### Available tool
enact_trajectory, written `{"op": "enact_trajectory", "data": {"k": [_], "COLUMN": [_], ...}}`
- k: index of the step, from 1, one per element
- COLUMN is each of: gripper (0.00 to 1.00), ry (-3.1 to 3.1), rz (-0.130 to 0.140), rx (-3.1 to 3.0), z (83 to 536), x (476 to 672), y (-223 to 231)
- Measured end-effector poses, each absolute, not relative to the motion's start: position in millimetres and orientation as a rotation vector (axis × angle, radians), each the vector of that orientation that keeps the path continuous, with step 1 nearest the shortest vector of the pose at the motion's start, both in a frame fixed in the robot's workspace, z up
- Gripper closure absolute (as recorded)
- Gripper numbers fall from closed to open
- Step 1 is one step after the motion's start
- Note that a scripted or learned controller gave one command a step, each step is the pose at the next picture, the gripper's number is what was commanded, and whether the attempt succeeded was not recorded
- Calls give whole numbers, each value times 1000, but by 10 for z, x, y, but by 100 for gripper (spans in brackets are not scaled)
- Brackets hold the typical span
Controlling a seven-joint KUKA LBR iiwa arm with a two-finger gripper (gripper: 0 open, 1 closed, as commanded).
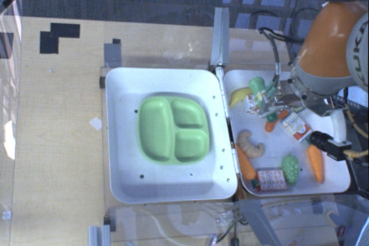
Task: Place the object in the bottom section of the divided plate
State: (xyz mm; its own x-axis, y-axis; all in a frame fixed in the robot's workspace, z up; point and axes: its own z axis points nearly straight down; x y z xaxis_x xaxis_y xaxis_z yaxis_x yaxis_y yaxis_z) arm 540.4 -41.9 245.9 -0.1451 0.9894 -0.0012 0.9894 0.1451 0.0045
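Camera view, left to right: green divided plate point(173, 128) in the left bin point(124, 181); right bin point(340, 178) with banana point(239, 95), carrots and other toy foods; gripper point(266, 102) low among items at its upper part, finger state indiscernible.

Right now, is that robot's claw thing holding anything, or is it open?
Gripper: cannot be told. It sits low in the right white bin among the toy foods, too cluttered to judge.
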Motion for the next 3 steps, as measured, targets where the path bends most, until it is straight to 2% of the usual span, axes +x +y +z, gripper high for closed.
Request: {"op": "enact_trajectory", "data": {"k": [1, 2, 3], "gripper": [0, 100, 100], "ry": [2374, 2377, 2495], "rz": [4, 10, 4], "rx": [2051, 2040, 1904], "z": [2460, 2574, 2118], "x": [5404, 5423, 5059], "y": [-420, -410, -36]}}
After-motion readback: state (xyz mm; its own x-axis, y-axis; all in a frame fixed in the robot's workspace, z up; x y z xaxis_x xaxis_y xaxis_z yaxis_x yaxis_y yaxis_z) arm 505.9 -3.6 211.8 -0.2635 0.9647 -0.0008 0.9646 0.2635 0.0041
